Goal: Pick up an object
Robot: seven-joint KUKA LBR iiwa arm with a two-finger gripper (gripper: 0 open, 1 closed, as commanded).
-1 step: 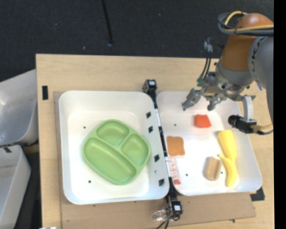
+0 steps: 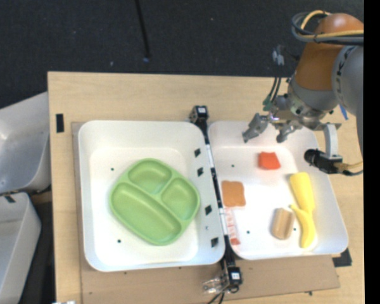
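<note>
Gripper [image 2: 269, 130] spread wide, holding nothing, hovering above orange block [image 2: 269, 161] in right bin [image 2: 329, 233].

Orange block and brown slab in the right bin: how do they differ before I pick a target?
The orange block is bright orange-red; the brown slab is duller, tan-orange. The block looks smaller and chunkier, the slab wider and flatter. The block lies nearer the gripper, which hangs over the bin's far edge; the slab sits close to the divider between the bins. Both rest apart on the right bin floor, untouched.
</note>
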